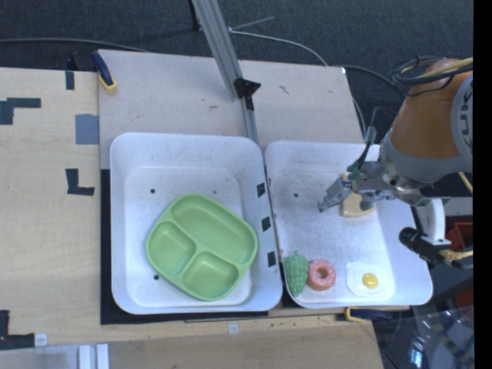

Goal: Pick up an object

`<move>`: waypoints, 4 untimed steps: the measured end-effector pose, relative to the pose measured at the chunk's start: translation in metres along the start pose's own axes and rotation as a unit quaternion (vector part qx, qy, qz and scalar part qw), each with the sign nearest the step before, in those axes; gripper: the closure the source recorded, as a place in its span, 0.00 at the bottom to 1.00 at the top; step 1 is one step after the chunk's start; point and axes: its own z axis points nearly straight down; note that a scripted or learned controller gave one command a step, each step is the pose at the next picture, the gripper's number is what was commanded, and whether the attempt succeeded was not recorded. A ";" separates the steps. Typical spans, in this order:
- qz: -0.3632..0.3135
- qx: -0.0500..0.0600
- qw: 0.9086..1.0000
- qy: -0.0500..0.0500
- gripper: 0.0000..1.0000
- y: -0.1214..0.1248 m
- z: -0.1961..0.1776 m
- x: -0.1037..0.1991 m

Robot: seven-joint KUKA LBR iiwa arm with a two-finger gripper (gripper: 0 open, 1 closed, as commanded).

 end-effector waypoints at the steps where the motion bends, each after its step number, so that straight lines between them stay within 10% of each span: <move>1: 0.000 0.000 1.000 0.000 0.00 0.000 0.000 0.000; 4: 0.001 0.000 1.000 -0.001 0.00 -0.001 0.130 -0.009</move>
